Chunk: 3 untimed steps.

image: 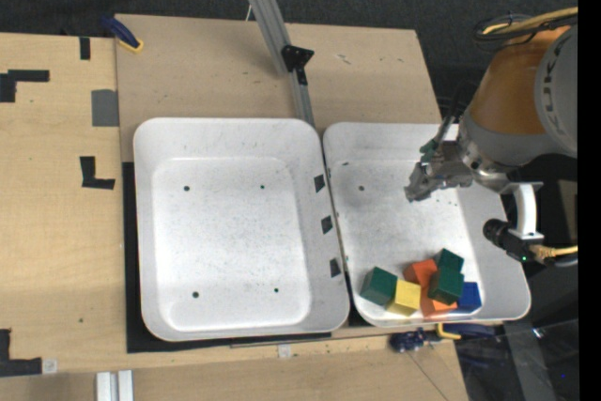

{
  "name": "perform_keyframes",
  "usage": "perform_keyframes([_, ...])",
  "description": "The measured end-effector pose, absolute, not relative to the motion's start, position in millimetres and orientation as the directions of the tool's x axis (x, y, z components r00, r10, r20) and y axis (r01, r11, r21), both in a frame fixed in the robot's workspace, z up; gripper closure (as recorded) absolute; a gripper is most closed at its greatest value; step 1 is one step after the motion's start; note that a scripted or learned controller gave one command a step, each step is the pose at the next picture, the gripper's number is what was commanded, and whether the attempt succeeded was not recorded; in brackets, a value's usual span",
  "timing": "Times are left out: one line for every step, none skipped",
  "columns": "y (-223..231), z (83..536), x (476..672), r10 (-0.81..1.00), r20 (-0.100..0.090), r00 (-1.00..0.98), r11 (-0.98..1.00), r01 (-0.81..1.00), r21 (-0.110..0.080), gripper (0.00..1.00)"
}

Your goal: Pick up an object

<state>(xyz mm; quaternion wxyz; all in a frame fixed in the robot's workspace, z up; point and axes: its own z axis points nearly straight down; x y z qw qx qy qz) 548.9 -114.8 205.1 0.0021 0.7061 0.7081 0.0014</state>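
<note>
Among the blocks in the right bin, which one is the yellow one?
The yellow block lies at the front of the pile, between the green block on its left and an orange block on its right.

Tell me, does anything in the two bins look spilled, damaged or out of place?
Nothing stands out. The blocks lie heaped together in the near corner of the right bin, all inside its rim. The tool hangs over that bin, apart from them.
</note>
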Motion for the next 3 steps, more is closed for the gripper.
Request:
perform_keyframes([-114.5,258.1,550.2,1.000,-0.001,-0.002,0.002,1.000,0.005,1.00])
perform_keyframes([-64.8,255.3,583.0,1.000,0.001,-0.006,0.006,1.000,0.000,1.00])
perform_keyframes([-11.1,241.1,610.0,1.000,0.001,-0.007,0.007,1.000,-0.001,1.00])
